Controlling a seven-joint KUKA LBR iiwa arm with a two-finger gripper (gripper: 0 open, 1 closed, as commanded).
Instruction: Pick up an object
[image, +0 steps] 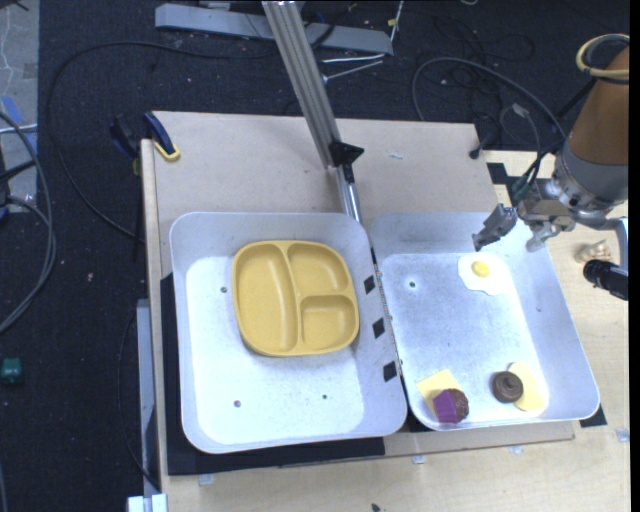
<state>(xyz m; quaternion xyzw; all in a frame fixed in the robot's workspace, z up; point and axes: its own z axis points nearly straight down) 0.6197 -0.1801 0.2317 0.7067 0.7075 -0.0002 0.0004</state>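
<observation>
Gripper (517, 228) hangs open and holds nothing above the right bin's (560, 330) far edge.

The gripper (517, 229) hangs over the right bin (560, 330), fingers spread, just above a fried egg (482, 274); yellow plate (296, 297) sits left

Yellow three-compartment plastic plate (296, 298): smooth, slight sheen. Two shallow white bins, left (200, 400) and right (450, 330): matt, finely speckled. Pale wooden surface (260, 165): matt. Slanted ribbed metal rail (305, 80): dull grey.
</observation>
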